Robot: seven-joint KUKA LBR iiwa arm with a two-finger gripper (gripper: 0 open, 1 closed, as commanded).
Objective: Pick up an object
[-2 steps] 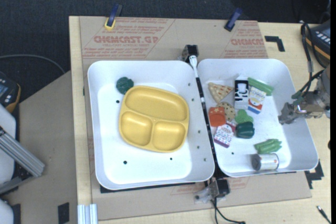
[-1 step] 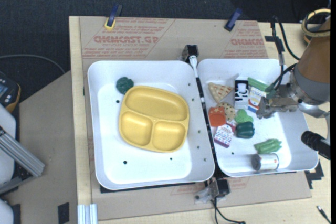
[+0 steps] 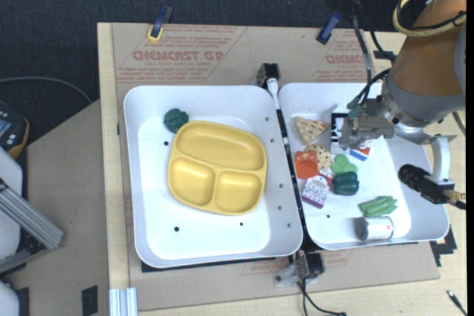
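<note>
My gripper hangs over the middle of the right bin, just above a small cluster of items. Below and left of it lie a tan wedge, an orange-red piece, a cracker-like piece, a pink packet, and a green pepper. A red, white and blue item peeks out right under the gripper. Farther front sit a light green pod and a white cylinder. The fingers are hidden by the gripper body.
The left bin holds a yellow divided plate and a dark green lump at its back left. The grey arm with its orange band reaches in from the right. Clamps sit along the bench's back edge.
</note>
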